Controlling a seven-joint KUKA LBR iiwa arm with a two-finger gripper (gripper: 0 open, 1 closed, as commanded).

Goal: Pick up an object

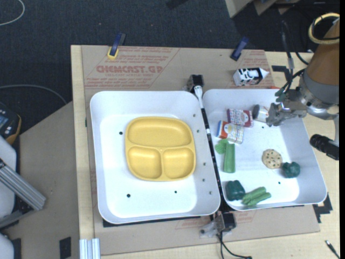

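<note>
Two shallow white bins side by side on a bench [81,144] topped with brown cardboard. In the left bin [105,161], a yellow divided plate [160,147] near the centre. In the right bin [307,150], scattered toys: a red-and-white packet [233,124] at upper left, a green cylinder [229,156] just below it, a cookie [272,158] right of centre, a dark green lump [291,169] just beside the cookie, another dark green piece [234,189] and a light green pod [255,196] along the lower edge. End effector [272,115] at the upper right of the right bin, above the cookie, nothing visibly between the fingers; released or clenched, cannot tell. Black-and-white cow toy [250,76] on the cardboard above the right bin.
</note>
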